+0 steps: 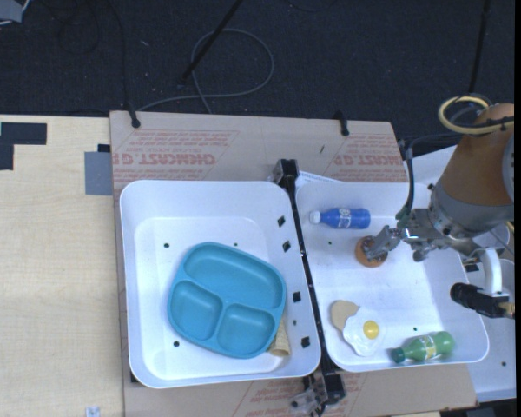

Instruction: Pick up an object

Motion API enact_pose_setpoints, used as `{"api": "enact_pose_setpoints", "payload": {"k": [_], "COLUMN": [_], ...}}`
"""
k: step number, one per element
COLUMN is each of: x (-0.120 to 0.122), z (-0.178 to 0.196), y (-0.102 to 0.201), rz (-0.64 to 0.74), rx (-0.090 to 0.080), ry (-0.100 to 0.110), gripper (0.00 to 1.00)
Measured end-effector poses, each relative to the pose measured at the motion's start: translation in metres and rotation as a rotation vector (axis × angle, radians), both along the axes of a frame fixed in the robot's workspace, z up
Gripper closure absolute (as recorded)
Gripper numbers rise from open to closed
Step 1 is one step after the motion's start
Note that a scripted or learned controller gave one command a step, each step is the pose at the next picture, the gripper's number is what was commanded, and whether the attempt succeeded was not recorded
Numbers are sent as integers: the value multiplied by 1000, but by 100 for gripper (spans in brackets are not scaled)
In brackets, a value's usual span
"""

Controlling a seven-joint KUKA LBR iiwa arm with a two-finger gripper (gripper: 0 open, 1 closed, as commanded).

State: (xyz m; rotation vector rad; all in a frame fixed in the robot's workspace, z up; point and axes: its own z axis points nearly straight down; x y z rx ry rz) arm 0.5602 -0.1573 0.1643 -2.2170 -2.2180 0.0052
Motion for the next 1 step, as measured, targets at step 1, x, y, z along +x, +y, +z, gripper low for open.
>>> {"api": "enact_pose_setpoints", "payload": {"k": [1], "x": [9], "z": [-54], "y": [2], "rz": [0], "rx": [1], "ry": [1], "gripper": [0]}}
